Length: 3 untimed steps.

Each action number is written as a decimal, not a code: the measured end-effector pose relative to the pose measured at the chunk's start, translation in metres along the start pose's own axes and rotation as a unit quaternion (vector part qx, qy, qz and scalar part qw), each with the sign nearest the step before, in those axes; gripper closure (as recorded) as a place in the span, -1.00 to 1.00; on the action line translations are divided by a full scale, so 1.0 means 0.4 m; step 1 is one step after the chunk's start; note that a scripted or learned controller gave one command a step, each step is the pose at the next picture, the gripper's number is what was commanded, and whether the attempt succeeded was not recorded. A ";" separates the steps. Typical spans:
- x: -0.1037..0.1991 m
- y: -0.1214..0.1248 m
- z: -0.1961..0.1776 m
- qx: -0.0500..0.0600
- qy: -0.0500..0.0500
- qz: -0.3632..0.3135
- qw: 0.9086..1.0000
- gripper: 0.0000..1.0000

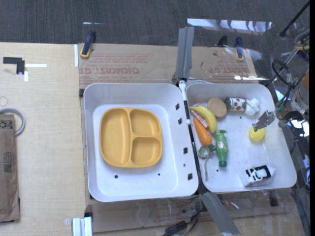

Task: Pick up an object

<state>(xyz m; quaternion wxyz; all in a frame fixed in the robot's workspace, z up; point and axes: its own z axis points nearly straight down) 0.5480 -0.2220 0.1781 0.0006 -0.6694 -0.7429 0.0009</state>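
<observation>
- Our two-finger gripper [266, 118] hangs just above the small round yellow lemon [256, 134] in the right white bin [280, 178]; its state we cannot tell.
- We should centre over it before descending.

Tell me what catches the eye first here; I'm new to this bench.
The yellow divided plate stands out, lying alone in the left bin. The right bin holds a cluster along its left side: a banana, a carrot and a green bottle. The gripper is beside a small yellow ball.
</observation>
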 end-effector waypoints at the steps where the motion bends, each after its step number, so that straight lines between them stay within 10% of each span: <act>1: 0.019 0.032 0.217 -0.001 0.005 -0.008 1.000 -1.00; 2: -0.001 0.026 0.192 -0.001 0.000 -0.003 1.000 1.00; 3: 0.133 -0.103 -0.058 -0.001 0.000 -0.057 0.998 1.00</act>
